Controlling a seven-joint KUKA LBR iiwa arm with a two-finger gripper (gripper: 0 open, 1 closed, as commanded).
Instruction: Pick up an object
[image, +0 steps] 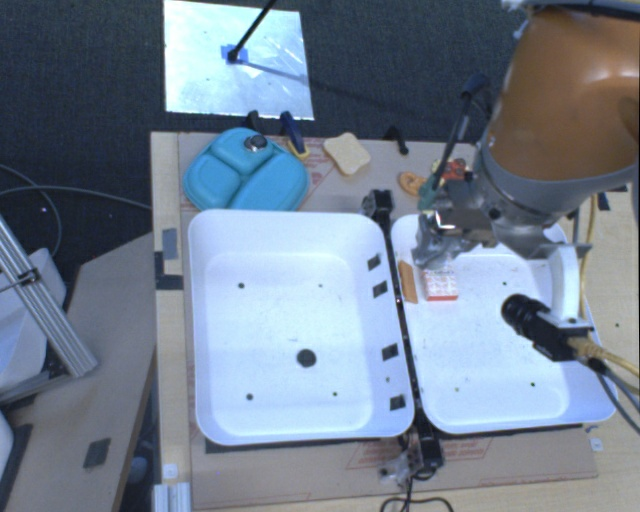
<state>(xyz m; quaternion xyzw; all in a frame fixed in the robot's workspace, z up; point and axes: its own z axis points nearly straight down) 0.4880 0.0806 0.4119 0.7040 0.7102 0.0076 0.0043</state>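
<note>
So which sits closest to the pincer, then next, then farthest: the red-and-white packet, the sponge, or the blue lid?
1. Red-and-white packet, just beneath the pincer, in the right bin.
2. Sponge, on the bench behind the bins.
3. Blue lid, far back left.

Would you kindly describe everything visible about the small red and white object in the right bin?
The small red and white object looks like a flat, roughly rectangular packet or card, pale with reddish print, too blurred to read. It lies flat on the floor of the right bin, in the bin's upper left part near the divider between the bins. A thin orange-brown strip lies just to its left. The gripper is directly above its upper edge; whether they touch cannot be told.
</note>
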